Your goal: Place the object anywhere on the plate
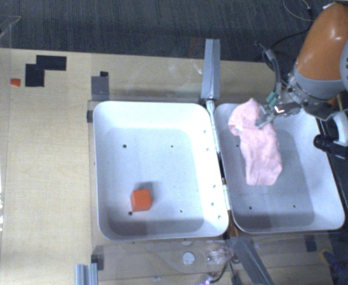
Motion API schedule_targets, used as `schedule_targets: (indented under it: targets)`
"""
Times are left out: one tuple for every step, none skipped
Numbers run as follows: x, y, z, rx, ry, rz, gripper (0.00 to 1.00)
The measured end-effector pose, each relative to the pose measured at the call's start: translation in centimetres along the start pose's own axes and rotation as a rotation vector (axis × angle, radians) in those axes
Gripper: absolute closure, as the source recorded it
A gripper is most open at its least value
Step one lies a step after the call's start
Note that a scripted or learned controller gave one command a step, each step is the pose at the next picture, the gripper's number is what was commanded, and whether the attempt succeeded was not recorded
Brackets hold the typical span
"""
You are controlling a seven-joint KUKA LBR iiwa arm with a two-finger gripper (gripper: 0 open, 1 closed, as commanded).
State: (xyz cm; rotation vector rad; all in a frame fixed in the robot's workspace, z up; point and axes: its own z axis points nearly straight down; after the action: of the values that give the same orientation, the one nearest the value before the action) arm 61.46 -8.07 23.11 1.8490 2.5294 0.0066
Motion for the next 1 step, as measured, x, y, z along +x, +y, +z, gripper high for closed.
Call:
schedule_targets:
  targets:
    - [0.16,0.25,0.51,0.002,0.001,-0.007,1.00]
